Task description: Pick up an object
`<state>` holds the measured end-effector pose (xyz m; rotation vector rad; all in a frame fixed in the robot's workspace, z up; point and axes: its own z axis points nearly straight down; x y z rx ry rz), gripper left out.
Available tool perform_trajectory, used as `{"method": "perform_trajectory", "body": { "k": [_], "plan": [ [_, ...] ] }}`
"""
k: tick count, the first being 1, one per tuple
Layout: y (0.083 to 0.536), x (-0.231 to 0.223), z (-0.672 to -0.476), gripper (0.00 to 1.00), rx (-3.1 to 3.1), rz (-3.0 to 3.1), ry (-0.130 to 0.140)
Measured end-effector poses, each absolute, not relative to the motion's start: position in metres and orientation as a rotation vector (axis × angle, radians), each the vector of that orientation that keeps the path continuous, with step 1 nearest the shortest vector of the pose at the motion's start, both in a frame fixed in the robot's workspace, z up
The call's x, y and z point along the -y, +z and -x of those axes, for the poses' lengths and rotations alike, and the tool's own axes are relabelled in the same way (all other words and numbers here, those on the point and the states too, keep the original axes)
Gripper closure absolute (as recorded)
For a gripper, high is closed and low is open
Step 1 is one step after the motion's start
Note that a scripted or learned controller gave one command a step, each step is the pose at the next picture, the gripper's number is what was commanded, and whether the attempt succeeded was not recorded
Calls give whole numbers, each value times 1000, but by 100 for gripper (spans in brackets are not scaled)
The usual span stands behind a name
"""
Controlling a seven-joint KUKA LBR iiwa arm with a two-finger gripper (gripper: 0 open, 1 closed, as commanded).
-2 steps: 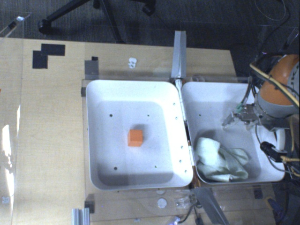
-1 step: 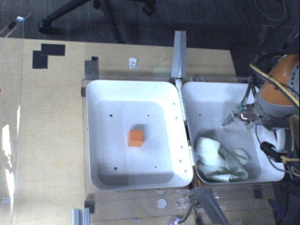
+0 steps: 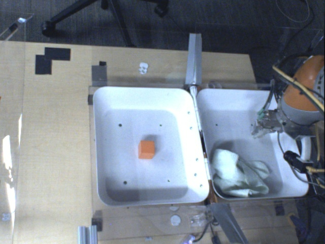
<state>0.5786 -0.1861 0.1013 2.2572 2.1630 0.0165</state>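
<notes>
An orange cube [image 3: 147, 149] rests near the middle of the left bin [image 3: 109, 105]. A crumpled white cloth [image 3: 234, 173] lies at the front of the right bin [image 3: 228, 103]. My gripper [image 3: 262, 124] hangs over the right side of the right bin, up and to the right of the cloth and apart from it. The arm with its orange band [image 3: 304, 88] comes in from the right edge. Nothing shows between the fingers, and their spacing is too small to read.
A metal divider post [image 3: 193, 60] stands behind the seam between the two bins. Black tape marks [image 3: 51, 59] lie on the wooden bench at far left. Cables [image 3: 299, 161] hang beside the right bin's right wall. A chair base [image 3: 101, 4] stands on the floor behind the bench.
</notes>
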Motion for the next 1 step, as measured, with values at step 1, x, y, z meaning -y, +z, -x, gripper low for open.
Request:
{"method": "perform_trajectory", "body": {
  "k": [1],
  "plan": [
    [189,154,-627,100,-2134,-2299,4]
  ]
}}
